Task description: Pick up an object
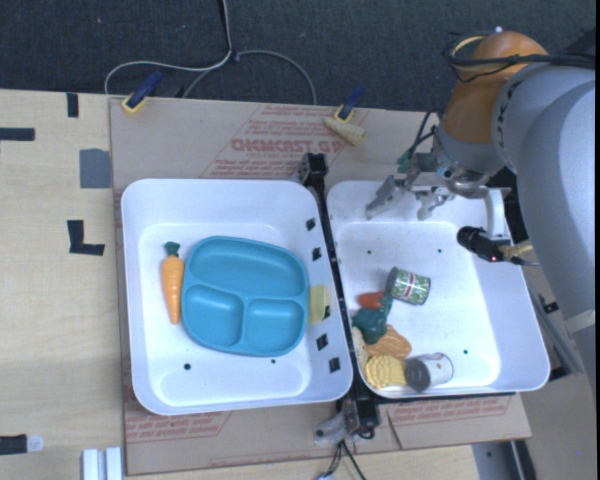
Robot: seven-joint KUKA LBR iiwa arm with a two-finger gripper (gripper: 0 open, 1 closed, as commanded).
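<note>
Nearest, in the right white bin [500,358], a silver can lying on its side [428,371] touches a yellow corn-like piece [384,372]; just beyond sit a tan piece [390,345], a teal toy [372,320] and a green-labelled tin [409,287]; the left bin [150,368] bears a blue divided plastic tray [244,295] and an orange carrot [172,280] beside it; farthest – above the right bin's back edge – the two-finger gripper [410,197] hangs spread apart, holding nothing.

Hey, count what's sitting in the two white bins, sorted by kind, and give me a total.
Cans: 2, green-labelled can, silver can
Carrots: 1, carrot
Trays: 1, blue tray
Other toy foods, huddled together, count uncertain: about 3, pile
Total: about 7
</note>
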